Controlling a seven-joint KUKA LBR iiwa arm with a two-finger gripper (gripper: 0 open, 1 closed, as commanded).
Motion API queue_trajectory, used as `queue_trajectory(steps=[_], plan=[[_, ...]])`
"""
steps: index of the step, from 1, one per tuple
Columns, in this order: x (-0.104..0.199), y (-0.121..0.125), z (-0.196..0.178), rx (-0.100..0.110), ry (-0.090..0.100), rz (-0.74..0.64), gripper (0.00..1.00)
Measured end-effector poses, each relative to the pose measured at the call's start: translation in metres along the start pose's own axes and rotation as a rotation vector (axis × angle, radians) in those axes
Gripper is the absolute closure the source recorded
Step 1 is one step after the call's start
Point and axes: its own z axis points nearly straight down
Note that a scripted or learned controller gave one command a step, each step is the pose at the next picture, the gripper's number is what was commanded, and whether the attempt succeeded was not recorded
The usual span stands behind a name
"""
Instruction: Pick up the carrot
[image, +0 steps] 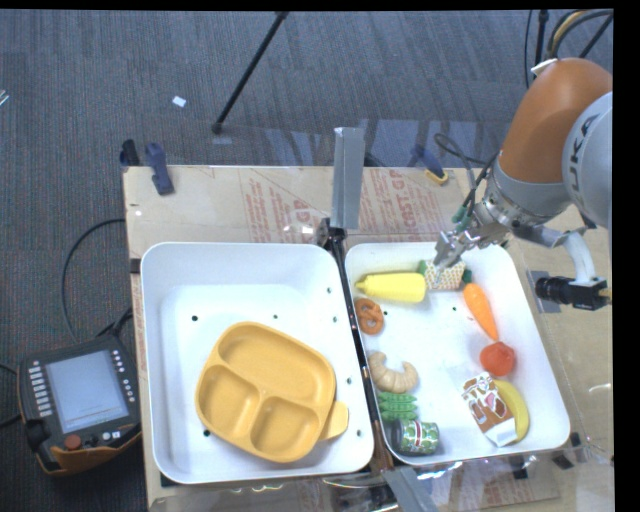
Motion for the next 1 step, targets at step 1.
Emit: queue_trajectory(steps=[1], plan=[[-0.0071, -0.0655, 0.0289, 0.005, 0.003, -0.246, 1.0]])
